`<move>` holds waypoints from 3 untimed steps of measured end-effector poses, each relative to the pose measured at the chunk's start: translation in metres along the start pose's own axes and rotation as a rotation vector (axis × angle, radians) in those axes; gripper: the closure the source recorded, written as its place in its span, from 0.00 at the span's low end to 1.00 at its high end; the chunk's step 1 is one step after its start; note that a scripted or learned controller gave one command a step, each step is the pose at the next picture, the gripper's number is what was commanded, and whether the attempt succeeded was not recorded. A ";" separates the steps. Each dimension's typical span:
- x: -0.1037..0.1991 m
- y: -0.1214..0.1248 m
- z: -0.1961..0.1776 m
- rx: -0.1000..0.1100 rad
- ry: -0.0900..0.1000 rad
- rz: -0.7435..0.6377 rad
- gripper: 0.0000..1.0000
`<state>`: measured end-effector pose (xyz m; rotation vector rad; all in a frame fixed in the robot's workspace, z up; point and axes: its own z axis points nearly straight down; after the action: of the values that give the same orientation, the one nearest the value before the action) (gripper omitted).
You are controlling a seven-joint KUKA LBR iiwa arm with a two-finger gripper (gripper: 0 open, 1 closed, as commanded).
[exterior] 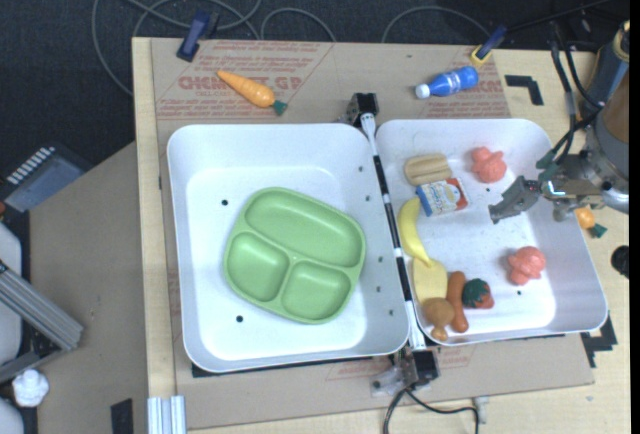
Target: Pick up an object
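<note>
Hovering with the jaws apart and empty, we have yet to grasp anything, the pink toy (526,264) lying just below them.

- Flat brown cardboard-covered bench (330,82) carries two shallow white plastic bins: left bin (200,222), right bin (560,292), touching.
- Behind them lie an orange toy carrot (250,89) and a blue-white bottle (447,83).
</note>
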<state>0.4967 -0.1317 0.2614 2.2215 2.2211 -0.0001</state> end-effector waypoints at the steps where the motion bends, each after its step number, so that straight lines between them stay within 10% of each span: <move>1: -0.054 0.004 0.125 0.003 0.001 0.001 0.00; 2: -0.062 -0.012 0.178 0.003 0.001 0.001 0.00; 3: -0.062 -0.009 0.165 -0.007 -0.002 0.001 1.00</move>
<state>0.4873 -0.1935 0.0966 2.2180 2.2162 0.0055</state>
